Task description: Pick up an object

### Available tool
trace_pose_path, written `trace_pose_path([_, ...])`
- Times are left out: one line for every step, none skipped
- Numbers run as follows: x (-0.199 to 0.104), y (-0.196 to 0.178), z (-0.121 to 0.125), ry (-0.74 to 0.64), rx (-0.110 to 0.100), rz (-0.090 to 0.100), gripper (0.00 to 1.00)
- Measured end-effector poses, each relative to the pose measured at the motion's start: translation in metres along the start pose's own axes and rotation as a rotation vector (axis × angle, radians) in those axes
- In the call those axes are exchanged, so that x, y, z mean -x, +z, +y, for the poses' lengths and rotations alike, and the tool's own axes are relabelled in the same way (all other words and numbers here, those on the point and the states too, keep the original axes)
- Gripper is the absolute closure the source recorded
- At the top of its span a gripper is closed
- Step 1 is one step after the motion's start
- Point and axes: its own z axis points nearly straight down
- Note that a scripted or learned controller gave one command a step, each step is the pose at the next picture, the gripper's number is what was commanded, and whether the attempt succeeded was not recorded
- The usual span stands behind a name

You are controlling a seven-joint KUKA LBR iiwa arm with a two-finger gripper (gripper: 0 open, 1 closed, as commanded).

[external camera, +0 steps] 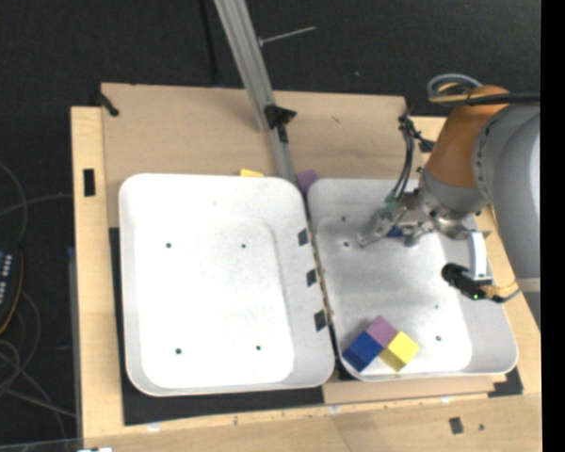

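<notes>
Gripper (381, 232) above the right bin (452, 347); whether it is open or holding anything cannot be told. The blue block (363, 348), purple block (382, 329) and yellow block (401, 348) look light and rigid, best pinched across flat opposite faces.

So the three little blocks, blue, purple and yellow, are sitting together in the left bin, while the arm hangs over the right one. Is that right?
Not quite. The blue block, purple block and yellow block are clustered in the right bin, at its near edge, not the left bin. The camera view shows this. The arm's gripper does hang over the right bin, farther back.
</notes>
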Motion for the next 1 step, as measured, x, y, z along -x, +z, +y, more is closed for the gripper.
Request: trace_pose_path([0.0174,0.0022,0.0446,0.009,-0.015,-0.004,0.0])
